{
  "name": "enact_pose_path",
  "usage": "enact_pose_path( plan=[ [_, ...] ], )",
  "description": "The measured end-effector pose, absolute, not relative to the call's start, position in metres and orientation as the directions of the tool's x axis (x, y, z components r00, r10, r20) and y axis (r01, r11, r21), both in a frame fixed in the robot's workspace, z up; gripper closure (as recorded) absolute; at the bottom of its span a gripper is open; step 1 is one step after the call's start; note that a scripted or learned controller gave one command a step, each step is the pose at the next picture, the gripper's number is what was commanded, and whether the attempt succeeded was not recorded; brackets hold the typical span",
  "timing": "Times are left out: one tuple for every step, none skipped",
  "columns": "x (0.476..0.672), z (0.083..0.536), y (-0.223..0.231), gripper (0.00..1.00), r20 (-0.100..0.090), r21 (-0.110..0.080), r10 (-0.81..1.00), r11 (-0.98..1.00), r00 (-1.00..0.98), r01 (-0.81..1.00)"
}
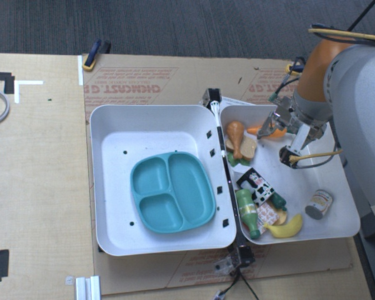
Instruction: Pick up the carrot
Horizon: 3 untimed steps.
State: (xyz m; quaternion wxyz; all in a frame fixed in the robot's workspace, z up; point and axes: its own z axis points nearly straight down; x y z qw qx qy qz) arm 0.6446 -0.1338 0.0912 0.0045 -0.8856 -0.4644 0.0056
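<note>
The carrot (262,131) is a small orange piece lying near the far wall of the right bin (335,225). Part of it is covered by the gripper. My gripper (276,126) hangs from the grey and orange wrist, right over the carrot's right end and down at bin level. Whether it grips the carrot cannot be made out from this angle.
Left of the carrot lie a drumstick (235,131) and a bread slice (247,147). Nearer the front are a cow-patterned item (258,187), a green bottle (247,209), a banana (286,227) and a can (319,203). The left bin (101,167) holds a teal divided plate (173,191).
</note>
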Motion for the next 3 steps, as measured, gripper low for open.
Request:
enact_pose_path(
  plan=[
    [0.6462, 0.1015, -0.134, 1.0, -0.004, -0.005, 0.824, -0.567, 0.567, 0.824],
    [0.6462, 0.1015, -0.134, 0.0, -0.005, -0.005, 0.824, -0.566, 0.566, 0.824],
    [0.6463, 0.1112, -0.1342, 1.0, -0.005, -0.005, 0.825, -0.565, 0.565, 0.825]
  ],
)
